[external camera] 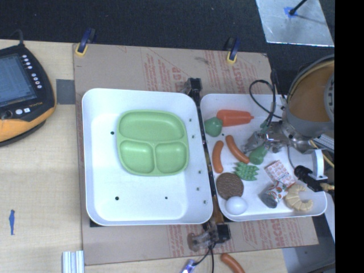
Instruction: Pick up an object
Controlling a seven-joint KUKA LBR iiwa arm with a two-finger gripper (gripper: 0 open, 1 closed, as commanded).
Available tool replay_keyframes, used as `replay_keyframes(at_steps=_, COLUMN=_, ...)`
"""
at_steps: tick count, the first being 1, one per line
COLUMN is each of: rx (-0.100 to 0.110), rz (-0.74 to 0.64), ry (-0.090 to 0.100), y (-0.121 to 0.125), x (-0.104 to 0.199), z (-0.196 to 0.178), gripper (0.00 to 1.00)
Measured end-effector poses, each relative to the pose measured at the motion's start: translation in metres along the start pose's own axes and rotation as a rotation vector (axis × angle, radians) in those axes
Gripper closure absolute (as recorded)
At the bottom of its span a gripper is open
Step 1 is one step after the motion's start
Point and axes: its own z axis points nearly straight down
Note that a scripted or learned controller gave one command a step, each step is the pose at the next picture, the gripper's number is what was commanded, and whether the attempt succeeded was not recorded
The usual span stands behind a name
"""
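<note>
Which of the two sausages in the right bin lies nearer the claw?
The sausage slanting through the bin's middle, beside the claw. The other sausage lies almost upright farther left, near the divider between the bins.

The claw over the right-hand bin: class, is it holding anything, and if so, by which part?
It cannot be told. The claw sits low over a green toy in the right bin, but its grip is too small to make out.

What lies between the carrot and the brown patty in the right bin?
In the camera view, two sausages lie between the carrot and the brown patty, side by side on the bin floor.
</note>
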Motion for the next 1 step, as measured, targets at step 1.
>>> replay_keyframes(at_steps=1, rx=0.002, rz=-0.003, ry=-0.002, y=-0.0004, x=-0.0017, z=-0.0103, gripper=1.0)
